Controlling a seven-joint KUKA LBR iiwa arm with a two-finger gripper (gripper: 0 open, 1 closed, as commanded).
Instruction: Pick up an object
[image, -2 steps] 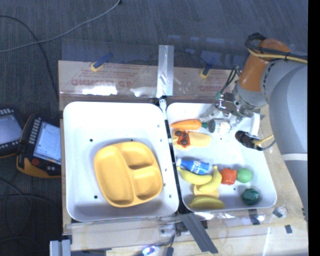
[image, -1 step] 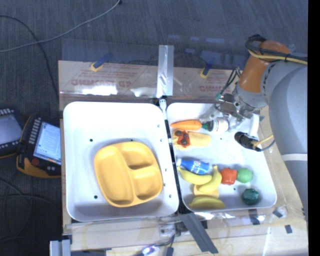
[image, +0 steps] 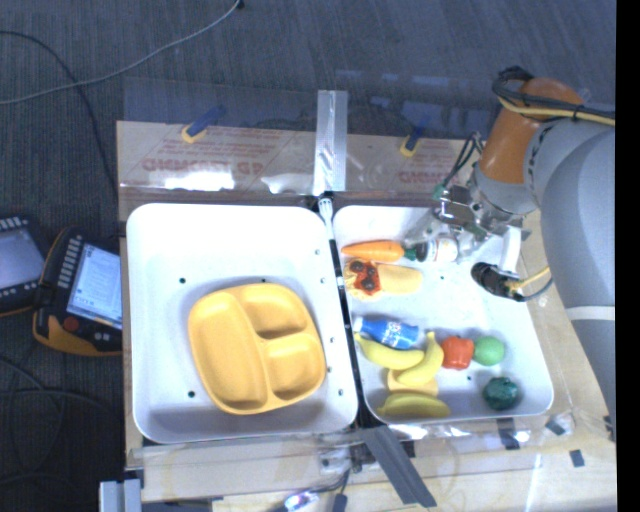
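Carrot (image: 372, 249) lies just left of the tool (image: 447, 240), whose spread I cannot tell.

Bright, even overhead light washes the white bins (image: 150, 300) nearly flat, with soft shadows. Glare streaks the clear sheet (image: 230, 160) left of the fingers (image: 440, 243). Focus is slightly soft; the surrounding floor (image: 60, 100) stays dim.

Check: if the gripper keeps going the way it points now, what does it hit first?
The gripper points toward the view's left, low over the right bin. First in line looks like the carrot, though depth is unclear from this slant.
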